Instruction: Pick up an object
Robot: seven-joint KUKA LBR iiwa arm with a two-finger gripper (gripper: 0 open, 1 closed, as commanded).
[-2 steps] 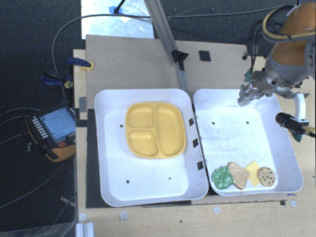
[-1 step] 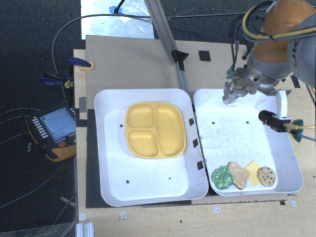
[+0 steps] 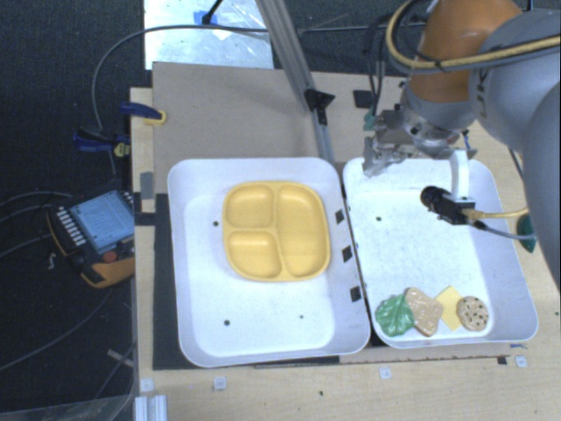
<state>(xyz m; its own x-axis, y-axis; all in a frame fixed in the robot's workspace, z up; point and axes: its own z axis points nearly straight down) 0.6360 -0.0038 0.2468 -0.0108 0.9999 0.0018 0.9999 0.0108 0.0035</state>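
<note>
Over on the left bin (image 3: 188, 261) I've got the yellow divided plate (image 3: 276, 231) sitting alone, nothing to grab there by my reading. Moving right, the right bin (image 3: 412, 253) holds my candidates bunched at its near edge: green leaf (image 3: 394, 316), tan toast piece (image 3: 424, 310), yellow cheese wedge (image 3: 450, 305), round cookie (image 3: 472, 313), all touching or just beside each other. My gripper (image 3: 379, 160) hangs at the far rim, well apart from them; whether it's apart or together I cannot tell. Nothing's picked yet: approach, descent, grasp and lift all remain.

Bench (image 3: 228, 112) with two bins (image 3: 202, 323) (side by side)
</note>
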